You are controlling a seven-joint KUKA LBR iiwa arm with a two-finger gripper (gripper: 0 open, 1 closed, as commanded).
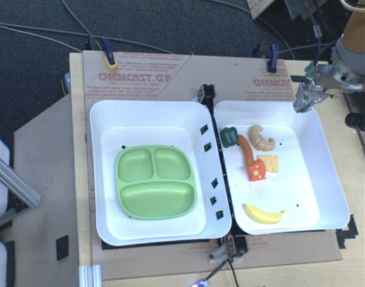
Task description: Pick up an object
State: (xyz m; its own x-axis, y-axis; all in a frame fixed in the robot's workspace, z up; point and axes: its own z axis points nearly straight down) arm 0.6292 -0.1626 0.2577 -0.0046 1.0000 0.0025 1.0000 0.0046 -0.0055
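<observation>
white bins, and the food sits clustered in the right bin's left half: pepper, carrot, strawberry, banana. gripper hovers at the far right corner, off the pile; its opening i can't tell.

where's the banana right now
In the camera view, the banana lies near the front edge of the right bin, apart from the strawberry and cheese behind it.

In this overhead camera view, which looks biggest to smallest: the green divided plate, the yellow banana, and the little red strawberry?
1. Green divided plate, by far the largest.
2. Banana.
3. Strawberry, the smallest.
All three lie at a similar distance from the camera, so the order seems safe.
</observation>
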